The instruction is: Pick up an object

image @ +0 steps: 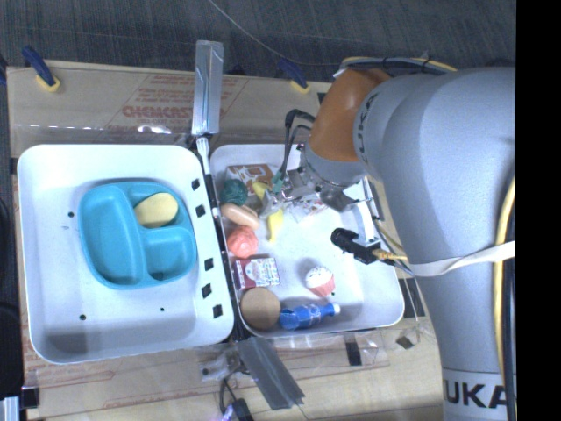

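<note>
Camera view, looking down on the bench (105, 95). Two shallow white bins sit side by side. The left bin (53, 235) contains a blue divided tray (114, 235); a yellow lemon-like object (157, 210) lies in the tray's upper right compartment.

The right bin (377, 296) contains the loose items. Along its left side, from top to bottom: a dark green item (234, 190), a sausage-shaped piece (238, 215), a pink-red rounded item (243, 242), a small printed packet (257, 273) and a brown ball (259, 308). A blue bottle (307, 315) lies flat just beside the ball, along the near wall. A red and white cupcake-shaped item (320, 280) stands near the bin's middle. A small yellow piece (273, 225) lies just right of the sausage shape.

The grey arm (438, 174), with its orange band (337, 125), reaches in from the right over the right bin's upper part. The claw (289, 191) sits low among the items at the bin's upper left, near the yellow piece. Whether it is apart, together or clamped on anything cannot be told.
</note>
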Controlling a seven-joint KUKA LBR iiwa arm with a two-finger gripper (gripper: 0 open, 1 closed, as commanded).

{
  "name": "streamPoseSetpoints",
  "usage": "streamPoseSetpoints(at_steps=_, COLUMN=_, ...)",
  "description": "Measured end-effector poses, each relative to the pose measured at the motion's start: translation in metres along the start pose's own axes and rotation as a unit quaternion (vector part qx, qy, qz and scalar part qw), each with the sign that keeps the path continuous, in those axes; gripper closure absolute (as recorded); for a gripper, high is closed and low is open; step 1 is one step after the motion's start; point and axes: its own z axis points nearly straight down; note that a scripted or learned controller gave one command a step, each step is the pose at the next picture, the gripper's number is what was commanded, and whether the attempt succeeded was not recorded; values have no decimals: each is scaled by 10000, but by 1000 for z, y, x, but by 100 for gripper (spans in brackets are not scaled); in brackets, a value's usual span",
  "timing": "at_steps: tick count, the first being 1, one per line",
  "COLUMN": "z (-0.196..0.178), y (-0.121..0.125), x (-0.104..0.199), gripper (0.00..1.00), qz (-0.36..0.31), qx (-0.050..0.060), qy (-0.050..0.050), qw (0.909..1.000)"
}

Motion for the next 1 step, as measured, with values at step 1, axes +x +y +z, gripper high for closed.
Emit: streamPoseSetpoints(at_steps=1, z=-108, y=24, x=46, gripper=100, qz=816, qx=-157, qy=-19, qw=9965)
